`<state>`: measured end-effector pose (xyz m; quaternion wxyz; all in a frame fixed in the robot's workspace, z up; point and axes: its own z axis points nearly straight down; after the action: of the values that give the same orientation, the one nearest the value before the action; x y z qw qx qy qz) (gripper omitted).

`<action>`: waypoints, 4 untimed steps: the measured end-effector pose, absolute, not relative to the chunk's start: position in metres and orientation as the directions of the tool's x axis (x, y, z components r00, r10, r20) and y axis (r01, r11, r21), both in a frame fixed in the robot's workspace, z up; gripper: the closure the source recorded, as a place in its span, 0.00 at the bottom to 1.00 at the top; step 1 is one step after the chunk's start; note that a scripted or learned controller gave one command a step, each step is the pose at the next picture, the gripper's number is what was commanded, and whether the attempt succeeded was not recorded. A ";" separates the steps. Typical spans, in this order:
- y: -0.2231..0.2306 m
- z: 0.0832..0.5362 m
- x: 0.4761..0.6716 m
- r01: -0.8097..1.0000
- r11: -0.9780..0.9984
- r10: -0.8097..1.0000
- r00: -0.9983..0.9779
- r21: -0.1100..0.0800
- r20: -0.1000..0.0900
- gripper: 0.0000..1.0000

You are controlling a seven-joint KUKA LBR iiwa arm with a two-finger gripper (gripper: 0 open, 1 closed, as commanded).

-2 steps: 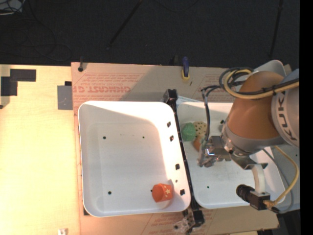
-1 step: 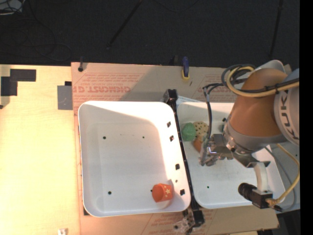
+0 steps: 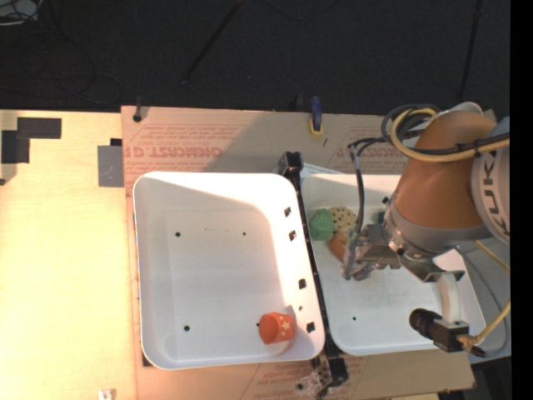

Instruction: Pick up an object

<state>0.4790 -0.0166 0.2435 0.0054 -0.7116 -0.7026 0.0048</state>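
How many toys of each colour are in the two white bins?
Orange: 2, an orange cup in the left bin and an orange piece in the right bin, partly hidden by the gripper.
Green: 1, a green ball in the right bin.
Tan with dots: 1, a speckled thing beside the ball.
Total: 4

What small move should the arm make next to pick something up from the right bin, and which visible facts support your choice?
Probably a short drop straight down, then a close. The gripper sits low in the right bin, right beside the green object and an orange one, with nothing visibly between its fingers. The orange object in the left bin lies much farther away.
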 end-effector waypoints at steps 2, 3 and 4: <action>-0.058 0.183 0.473 1.000 -0.005 1.000 0.005 -0.011 -0.001 1.00; -0.139 0.120 0.497 1.000 -0.006 1.000 0.006 -0.008 -0.001 1.00; -0.084 0.319 0.478 1.000 0.005 1.000 -0.005 0.015 0.001 1.00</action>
<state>0.4778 -0.0837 0.3192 -0.0050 -0.7054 -0.7088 -0.0055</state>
